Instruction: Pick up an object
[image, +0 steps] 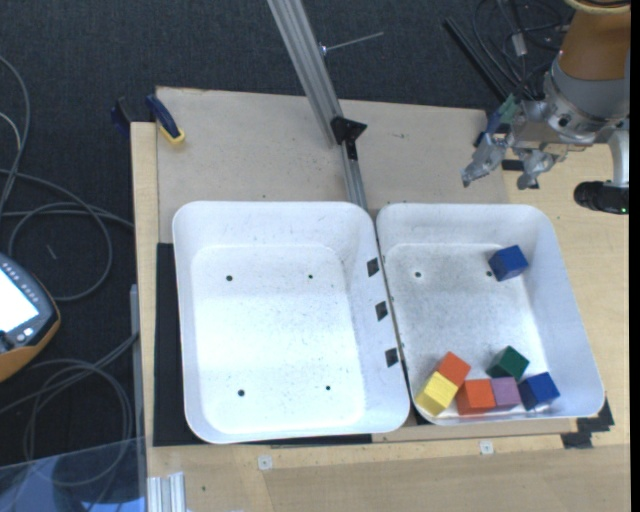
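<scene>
Several small blocks lie in the right bin (573, 318). A blue cube (508, 262) sits alone near its far right corner. At the near edge cluster an orange cube (452, 368), a yellow cube (437, 392), a red-orange cube (477, 396), a purple cube (505, 392), a green cube (511, 362) and a second blue cube (539, 389). My gripper (503, 173) hangs above the bench just beyond the right bin's far rim. It is open, with nothing between its fingers, and stands well apart from every block.
The left bin (270, 330) adjoins the right one along a shared divider (385, 310). A slanted metal pole (318, 85) rises behind the bins. A blue and yellow clamp (166, 120) grips the bench's far left corner. Cables lie on the floor at left.
</scene>
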